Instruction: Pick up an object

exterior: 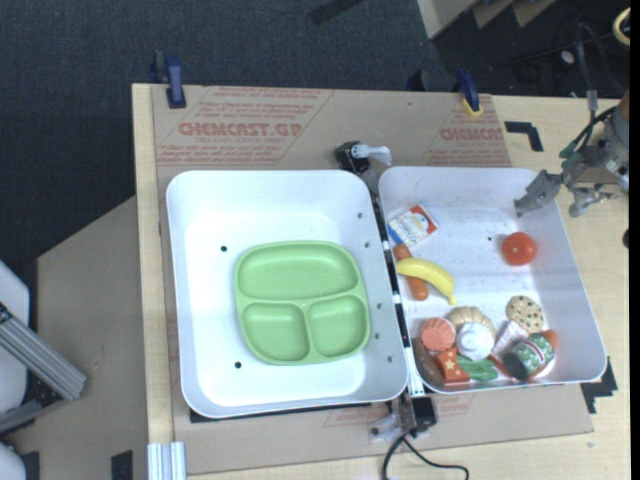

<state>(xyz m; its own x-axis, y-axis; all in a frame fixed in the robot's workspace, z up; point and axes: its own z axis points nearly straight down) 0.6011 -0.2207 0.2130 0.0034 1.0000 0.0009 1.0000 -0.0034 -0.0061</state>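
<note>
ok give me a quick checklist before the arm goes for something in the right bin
1. Tool holding nothing: ok, nothing sits between its fingers, which stand spread above the right bin's far right rim.
2. An easy target: ok, the red tomato lies alone on bare floor, apart from the other items.
3. Path to the tomato: ok, nothing stands between it and the tool.
4. Banana as a target: not ok, it lies against an orange item near the bin's left wall.
5. Front pile: not ok, items crowd and touch each other.
6. Green tray out of the way: ok, it sits in the left bin.
</note>
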